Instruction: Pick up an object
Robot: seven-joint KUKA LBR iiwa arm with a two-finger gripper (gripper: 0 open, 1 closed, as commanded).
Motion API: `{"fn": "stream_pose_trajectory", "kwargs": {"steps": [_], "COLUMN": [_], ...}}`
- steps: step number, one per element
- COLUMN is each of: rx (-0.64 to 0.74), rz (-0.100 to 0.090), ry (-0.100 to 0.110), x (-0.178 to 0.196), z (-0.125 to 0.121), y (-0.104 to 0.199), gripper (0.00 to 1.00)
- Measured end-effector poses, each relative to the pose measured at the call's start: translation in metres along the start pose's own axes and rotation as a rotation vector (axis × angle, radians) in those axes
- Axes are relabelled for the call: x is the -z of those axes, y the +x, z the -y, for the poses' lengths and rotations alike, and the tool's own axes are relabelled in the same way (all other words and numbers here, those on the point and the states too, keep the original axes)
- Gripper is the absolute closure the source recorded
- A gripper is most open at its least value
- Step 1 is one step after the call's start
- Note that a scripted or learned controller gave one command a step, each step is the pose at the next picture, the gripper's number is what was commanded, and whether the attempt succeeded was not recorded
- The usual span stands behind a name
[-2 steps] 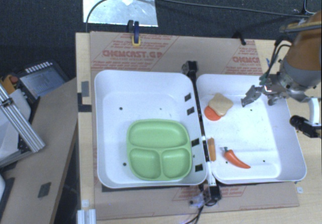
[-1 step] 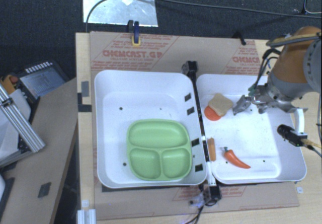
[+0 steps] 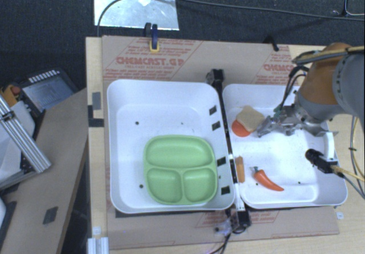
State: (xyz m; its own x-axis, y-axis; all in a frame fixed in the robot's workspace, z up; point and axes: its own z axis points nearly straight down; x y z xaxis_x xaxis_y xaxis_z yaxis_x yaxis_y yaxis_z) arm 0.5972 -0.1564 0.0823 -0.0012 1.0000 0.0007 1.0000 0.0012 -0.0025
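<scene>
Green and three-sectioned, a plate (image 3: 181, 168) sits in the left bin (image 3: 122, 99), nearest the lens. Across the divider, the gripper (image 3: 267, 128) reaches low into the right bin (image 3: 325, 193), its fingers slightly apart and clamped on nothing, tips just beside a tan bread slice (image 3: 250, 117) lying against an orange-red round piece (image 3: 240, 129). An orange pepper (image 3: 268, 179) lies nearer the front wall, well apart.

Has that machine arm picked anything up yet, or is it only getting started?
Nothing looks lifted yet. The tool sits low in the right bin, right beside the tan block and orange piece, so it is reaching in. The orange pepper lies untouched. Gripping and raising an object is left.
</scene>
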Motion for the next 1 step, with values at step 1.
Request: {"fn": "stream_pose_trajectory", "kwargs": {"steps": [1], "rx": [0.000], "rz": [0.002], "ry": [-0.006], "x": [0.0136], "z": [-0.0021], "y": [-0.0007], "gripper": [1.00]}}
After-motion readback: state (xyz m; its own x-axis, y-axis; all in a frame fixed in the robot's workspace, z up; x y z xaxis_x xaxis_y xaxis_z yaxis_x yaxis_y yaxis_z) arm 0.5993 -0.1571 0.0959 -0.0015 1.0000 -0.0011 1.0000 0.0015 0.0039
